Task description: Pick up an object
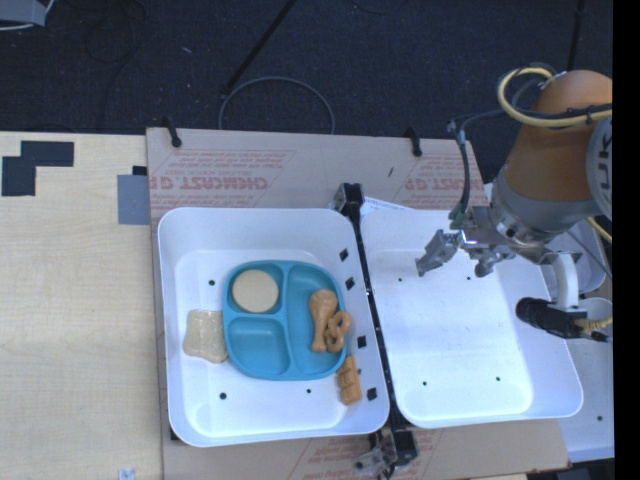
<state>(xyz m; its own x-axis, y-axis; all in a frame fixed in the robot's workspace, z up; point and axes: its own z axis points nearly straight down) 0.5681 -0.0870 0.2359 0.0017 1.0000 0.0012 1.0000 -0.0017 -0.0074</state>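
Grey hand (462, 253) above right bin (480, 388)

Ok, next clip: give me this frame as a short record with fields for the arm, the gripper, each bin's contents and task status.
arm: reaches in from the right, over the right bin
gripper: above the right bin's upper part, nothing visibly held
left bin: blue divided tray, round tan disc in its upper-left compartment, brown pretzel-like piece in its right compartment
beside tray: pale slice at left, small brown piece at lower right
status: no object picked up yet
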